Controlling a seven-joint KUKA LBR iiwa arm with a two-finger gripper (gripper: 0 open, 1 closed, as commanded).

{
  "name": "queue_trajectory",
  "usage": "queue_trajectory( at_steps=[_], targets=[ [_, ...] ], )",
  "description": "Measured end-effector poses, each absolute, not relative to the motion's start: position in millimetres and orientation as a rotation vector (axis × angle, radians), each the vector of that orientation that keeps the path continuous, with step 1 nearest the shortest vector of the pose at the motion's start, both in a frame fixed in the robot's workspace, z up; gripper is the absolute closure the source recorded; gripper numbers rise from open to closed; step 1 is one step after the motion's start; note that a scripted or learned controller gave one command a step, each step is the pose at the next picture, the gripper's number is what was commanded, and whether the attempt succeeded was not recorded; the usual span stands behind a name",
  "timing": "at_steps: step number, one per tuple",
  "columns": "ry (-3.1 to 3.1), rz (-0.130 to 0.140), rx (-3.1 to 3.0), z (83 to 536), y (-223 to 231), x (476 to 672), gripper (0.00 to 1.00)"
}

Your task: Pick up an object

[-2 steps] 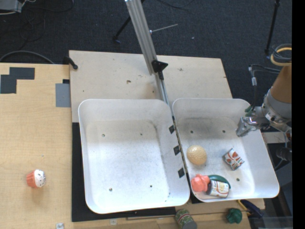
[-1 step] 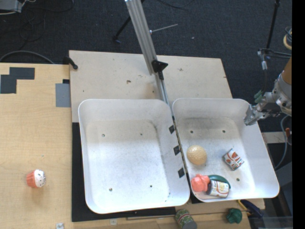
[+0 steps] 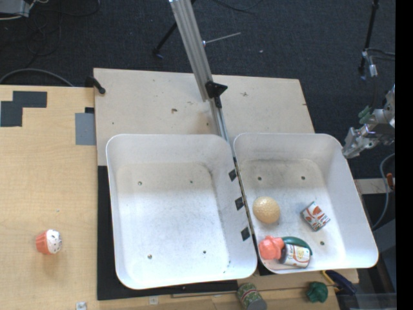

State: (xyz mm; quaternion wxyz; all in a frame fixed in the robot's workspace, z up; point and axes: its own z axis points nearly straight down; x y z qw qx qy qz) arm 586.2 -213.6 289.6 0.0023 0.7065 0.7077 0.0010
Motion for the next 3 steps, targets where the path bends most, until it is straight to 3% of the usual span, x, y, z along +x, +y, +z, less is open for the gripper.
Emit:
queue_trajectory(
  at_steps=[3],
  targets=[
    [2.229,0.0,2.218,260,-47,623.7,1.0]
  ],
)
